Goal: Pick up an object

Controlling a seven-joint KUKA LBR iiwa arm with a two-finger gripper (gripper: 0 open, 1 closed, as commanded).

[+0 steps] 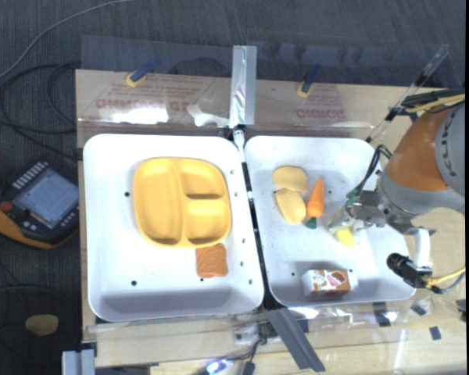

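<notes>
Left bin (pixel 102 287), well left of end effector: yellow divided plastic tray (pixel 180 200), brown toast-like square (pixel 212 261) below it. Right bin (pixel 281 287): two pale yellow rounded pieces (pixel 290 192), then orange toy carrot (pixel 316 198) just left of end effector, long axis near upright in frame, green tip lowest. Small brown carton (pixel 327 282) below-left. End effector (pixel 352 223) low over small yellow piece (pixel 345 237), nearest candidate; finger state cannot be judged, grasp unconfirmed.

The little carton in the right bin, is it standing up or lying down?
Lying down. The small carton rests flat on its side on the right bin's floor, its printed face up, near the front wall.
</notes>
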